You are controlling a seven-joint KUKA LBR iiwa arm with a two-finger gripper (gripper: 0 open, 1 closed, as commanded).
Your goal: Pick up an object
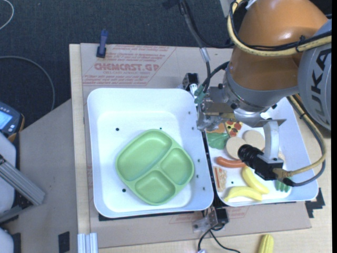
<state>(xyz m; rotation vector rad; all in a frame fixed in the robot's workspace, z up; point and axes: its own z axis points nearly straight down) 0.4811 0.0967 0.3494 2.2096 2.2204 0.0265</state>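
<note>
I can't tell the gripper [215, 121] state (arm blocks it). I count one green tray [155, 166], two bananas [248, 187], one sausage [229, 162].

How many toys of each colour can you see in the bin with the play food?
Yellow: 2, both plastic bananas
Orange-red: 1, a toy hot dog sausage
Green: 1, a leafy plastic piece
Beige: 1, a round flat cookie-like disc
Total: 5 that show clearly; the arm hides others.
</note>
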